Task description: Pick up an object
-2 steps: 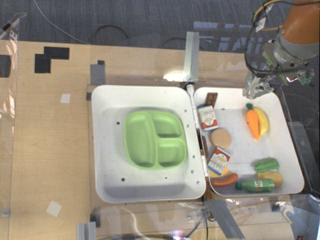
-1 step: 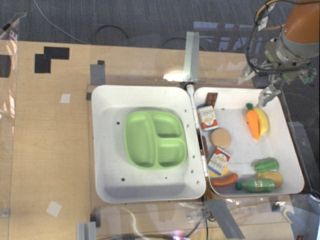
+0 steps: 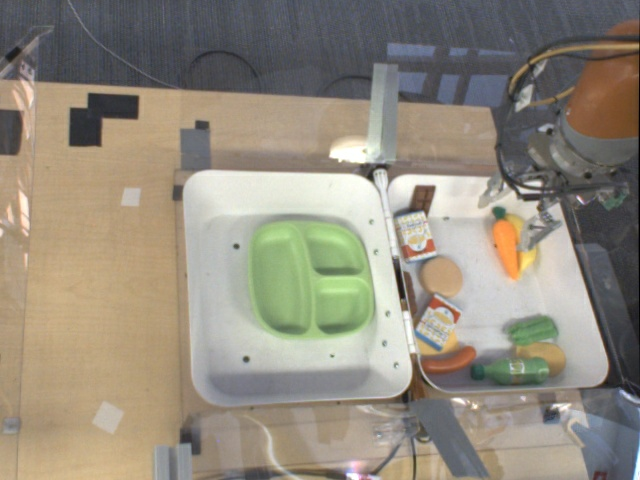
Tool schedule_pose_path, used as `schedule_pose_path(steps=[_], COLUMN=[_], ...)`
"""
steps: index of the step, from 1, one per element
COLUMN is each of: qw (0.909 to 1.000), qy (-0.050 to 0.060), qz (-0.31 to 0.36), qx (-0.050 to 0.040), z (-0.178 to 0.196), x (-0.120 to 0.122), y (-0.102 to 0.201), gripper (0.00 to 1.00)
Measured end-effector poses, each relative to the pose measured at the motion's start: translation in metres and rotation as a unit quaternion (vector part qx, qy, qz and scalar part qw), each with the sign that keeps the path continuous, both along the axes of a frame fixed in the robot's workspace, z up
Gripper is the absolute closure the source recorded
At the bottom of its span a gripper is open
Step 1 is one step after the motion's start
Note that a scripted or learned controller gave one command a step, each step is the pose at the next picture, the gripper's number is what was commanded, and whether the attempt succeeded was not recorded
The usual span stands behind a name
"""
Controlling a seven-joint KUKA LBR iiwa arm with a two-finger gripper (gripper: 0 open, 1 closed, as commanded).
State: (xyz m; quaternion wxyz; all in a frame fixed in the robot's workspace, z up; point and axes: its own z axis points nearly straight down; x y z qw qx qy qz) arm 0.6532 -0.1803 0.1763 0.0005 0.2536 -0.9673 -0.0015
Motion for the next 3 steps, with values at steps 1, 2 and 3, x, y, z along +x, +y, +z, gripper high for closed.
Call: schedule_pose_path(steps=[1, 2, 3], qw=[1.0, 1.0, 0.9998], qy=[-0.006, -0.008, -0.01], qz=[0.001, -0.005, -0.017], qx=[-0.0012, -0.0013, -0.0023], z=[-0.08, -0.087, -0.086], x=[-0.009, -0.066, -0.088], y=[0.001, -0.001, 0.029], gripper=[0.0, 0.0, 0.0])
